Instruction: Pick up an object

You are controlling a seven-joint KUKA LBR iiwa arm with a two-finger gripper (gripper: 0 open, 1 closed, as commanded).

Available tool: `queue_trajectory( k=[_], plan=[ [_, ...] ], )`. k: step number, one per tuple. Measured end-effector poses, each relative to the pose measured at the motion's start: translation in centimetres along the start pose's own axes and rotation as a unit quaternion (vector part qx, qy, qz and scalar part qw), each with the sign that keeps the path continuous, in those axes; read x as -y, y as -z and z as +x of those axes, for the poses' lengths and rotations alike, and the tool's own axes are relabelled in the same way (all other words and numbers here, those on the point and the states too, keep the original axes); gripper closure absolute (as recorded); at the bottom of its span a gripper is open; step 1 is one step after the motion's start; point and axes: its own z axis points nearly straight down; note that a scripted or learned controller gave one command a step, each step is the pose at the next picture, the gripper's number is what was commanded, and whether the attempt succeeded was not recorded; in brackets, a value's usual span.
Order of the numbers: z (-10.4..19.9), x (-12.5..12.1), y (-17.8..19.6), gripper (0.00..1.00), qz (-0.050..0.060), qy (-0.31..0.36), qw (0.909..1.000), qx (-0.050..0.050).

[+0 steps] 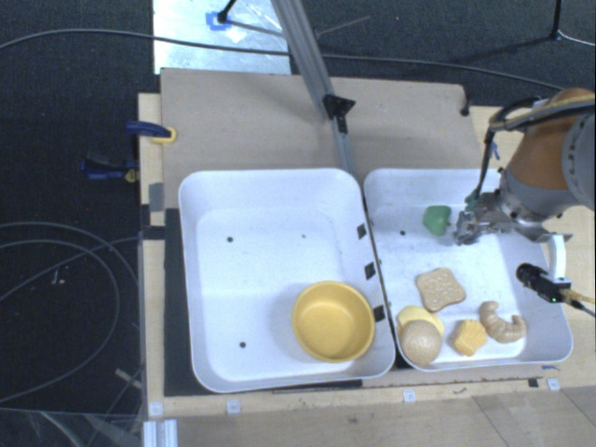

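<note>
two shallow white bins sit side by side on a brown board, the left bin holding a yellow bowl near its lower right corner. the right bin holds several small things: a green object toward its upper middle, a tan square cracker-like piece lower down, a pale round bun-like item resting against a yellow rim at the lower left, a small yellow wedge beside it, and a tan croissant shape to the right of that. the grey arm with its orange band reaches in from the right, and its gripper hangs low over the right bin, just beside the green object on that object's right; whether they touch cannot be told. the gripper's tip is too small and blurred to tell whether the pincer stands apart or together, and nothing can be seen between its tips. no brand, label or readable writing shows on any object or on the bins; a blue clamp and a yellow-tipped clamp grip the board's left edge, and black cables loop across the dark floor.
</note>
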Motion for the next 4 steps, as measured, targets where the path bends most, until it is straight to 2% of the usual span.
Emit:
queue_trajectory(
  k=[3, 4],
  plan=[
    [-1.0, -2.2, 14.7, 1.00, -0.001, 0.004, 1.0000, 0.000],
    [3.7, -1.9, 14.1, 1.00, 0.002, 0.005, 1.0000, -0.001]
  ],
)
